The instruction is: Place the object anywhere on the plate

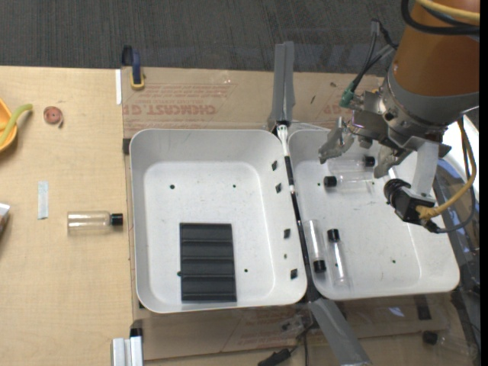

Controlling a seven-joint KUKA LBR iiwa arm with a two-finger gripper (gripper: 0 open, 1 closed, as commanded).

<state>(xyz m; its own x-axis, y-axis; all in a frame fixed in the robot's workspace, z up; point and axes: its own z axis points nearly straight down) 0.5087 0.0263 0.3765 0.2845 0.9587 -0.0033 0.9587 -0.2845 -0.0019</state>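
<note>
A black ribbed plate [206, 262] lies flat in the left bin [152, 204], towards its front. The right bin [427, 273] holds several clear vials with black caps. Two of them [316, 246] [336, 256] lie side by side near the front left. Another vial [349, 180] lies at the back, its cap pointing left. My gripper [358, 157] hangs just above that back vial, fingers [333, 145] spread apart and nothing visibly held between them. A further black cap [369, 161] shows beside the right finger.
On the bench left of the bins lie another clear vial [91, 219], a small white strip [43, 200], a red disc [52, 114] and a yellow-orange item [8, 124]. A raised divider [288, 181] separates the bins. Cables [415, 204] hang off the wrist over the right bin.
</note>
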